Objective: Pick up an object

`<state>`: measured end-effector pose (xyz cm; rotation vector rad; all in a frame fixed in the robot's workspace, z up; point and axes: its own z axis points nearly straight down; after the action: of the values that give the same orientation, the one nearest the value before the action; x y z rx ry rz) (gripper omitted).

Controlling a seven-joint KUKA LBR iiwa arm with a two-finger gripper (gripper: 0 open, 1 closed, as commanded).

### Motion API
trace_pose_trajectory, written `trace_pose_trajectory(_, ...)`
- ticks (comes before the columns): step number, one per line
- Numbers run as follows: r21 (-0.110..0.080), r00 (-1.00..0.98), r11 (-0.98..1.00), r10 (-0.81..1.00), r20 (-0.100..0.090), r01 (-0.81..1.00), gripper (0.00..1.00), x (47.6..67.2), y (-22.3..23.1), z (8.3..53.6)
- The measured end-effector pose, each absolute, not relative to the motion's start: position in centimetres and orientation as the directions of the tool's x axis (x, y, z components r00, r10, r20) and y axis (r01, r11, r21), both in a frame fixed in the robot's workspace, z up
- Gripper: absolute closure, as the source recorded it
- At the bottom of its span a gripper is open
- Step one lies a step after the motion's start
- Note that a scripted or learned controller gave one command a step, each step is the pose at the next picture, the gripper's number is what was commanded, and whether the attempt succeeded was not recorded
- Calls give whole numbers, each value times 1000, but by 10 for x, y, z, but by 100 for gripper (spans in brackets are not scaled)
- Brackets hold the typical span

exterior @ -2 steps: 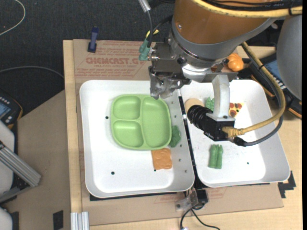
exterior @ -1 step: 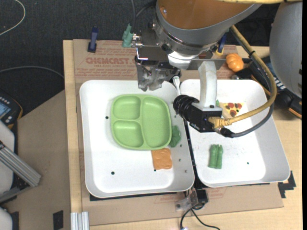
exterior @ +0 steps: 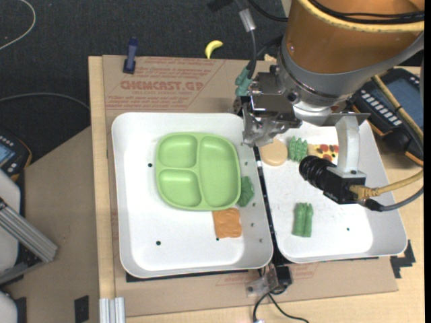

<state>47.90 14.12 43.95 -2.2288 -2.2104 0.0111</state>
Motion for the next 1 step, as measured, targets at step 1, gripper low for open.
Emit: trace_pose_trajectory(1,-15,7,-7,1000,-5,1000,100,478,87,319)
